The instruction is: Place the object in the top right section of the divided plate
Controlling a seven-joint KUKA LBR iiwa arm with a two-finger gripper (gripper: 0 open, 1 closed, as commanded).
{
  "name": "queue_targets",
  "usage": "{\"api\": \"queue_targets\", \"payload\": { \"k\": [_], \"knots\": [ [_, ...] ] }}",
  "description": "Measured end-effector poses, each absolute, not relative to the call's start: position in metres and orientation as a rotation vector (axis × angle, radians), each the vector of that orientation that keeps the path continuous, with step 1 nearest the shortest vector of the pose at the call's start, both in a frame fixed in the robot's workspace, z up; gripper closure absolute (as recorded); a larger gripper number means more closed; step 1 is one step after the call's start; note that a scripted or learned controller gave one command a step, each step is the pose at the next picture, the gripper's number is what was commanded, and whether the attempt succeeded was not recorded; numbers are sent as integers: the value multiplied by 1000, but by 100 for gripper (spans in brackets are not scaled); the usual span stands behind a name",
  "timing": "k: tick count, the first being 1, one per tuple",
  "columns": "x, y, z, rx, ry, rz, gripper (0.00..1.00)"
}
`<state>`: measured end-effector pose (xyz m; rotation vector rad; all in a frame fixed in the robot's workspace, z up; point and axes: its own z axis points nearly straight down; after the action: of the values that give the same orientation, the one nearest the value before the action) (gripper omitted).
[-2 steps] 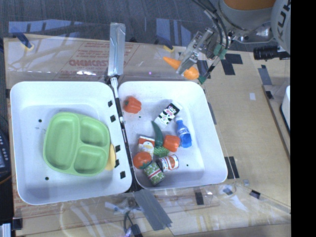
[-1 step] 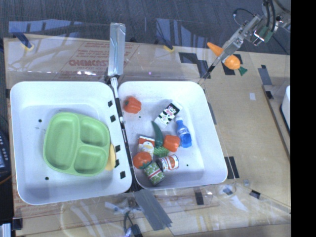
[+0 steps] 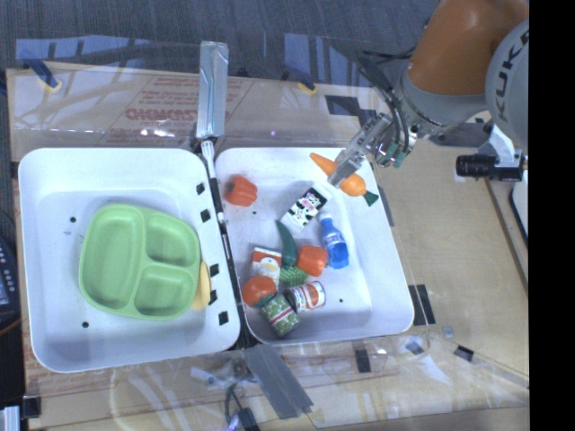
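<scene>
A green divided plate lies in the left bin; its top right section holds nothing. An orange toy carrot with a green leaf end lies at the upper right of the right bin, close to its right wall. My gripper reaches in from the right and its tip sits across the carrot's middle, hiding that part. The carrot shows on both sides of the tip.
The right bin also holds a red-orange pepper, a milk carton, a blue bottle, a green vegetable, a tomato and small cans. A yellow piece sits beside the plate.
</scene>
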<state>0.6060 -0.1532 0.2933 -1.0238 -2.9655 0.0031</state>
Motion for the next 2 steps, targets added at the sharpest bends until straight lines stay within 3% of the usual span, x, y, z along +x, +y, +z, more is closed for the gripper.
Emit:
{"api": "queue_targets", "payload": {
  "k": [1, 2],
  "knots": [
    [630, -184, 446, -894, -3019, 3, 100],
    [641, -35, 371, -410, -3114, 1, 100]
  ]
}}
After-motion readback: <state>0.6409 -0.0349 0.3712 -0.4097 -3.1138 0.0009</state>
